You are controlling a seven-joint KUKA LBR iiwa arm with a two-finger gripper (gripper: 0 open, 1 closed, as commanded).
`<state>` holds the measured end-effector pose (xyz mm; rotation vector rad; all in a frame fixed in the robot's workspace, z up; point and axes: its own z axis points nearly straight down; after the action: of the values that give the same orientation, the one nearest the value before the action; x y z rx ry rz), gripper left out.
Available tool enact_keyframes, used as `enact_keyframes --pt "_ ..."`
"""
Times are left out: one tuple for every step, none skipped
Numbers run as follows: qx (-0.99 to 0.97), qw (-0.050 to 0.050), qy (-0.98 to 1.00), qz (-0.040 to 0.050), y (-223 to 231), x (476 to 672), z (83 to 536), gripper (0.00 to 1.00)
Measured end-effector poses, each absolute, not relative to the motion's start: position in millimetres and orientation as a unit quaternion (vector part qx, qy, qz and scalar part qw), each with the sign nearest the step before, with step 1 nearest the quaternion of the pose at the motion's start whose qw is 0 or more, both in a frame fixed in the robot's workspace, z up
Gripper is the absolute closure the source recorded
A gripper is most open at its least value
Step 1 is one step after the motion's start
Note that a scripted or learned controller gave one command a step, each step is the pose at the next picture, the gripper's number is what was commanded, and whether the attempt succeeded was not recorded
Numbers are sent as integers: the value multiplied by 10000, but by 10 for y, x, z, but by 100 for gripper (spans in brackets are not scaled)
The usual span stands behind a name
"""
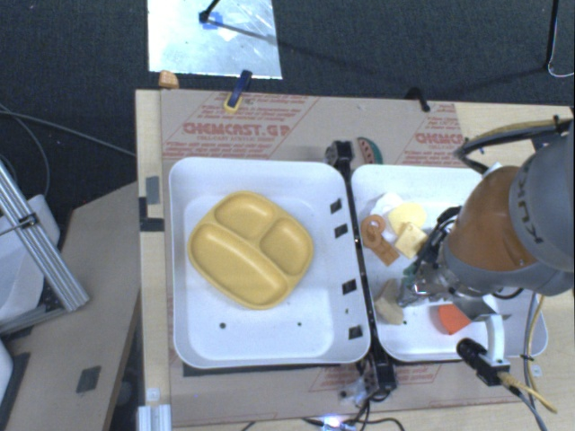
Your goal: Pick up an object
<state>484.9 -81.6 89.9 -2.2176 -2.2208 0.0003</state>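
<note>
The arm (503,232) reaches down into the right bin (431,176), its gripper (415,287) low among the small items (393,232) there, likely seeking one to lift, though I cannot tell its grip state.

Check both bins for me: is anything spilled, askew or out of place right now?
Nothing looks spilled or broken. The yellow divided tray lies flat in the left bin, turned at an angle to its walls. The small items, including an orange block, sit loosely clustered in the right bin beside the claw.
</note>
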Motion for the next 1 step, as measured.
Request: enact_keyframes --pt "-7060 -30 -7082 -18 -935 4881 1478 100"
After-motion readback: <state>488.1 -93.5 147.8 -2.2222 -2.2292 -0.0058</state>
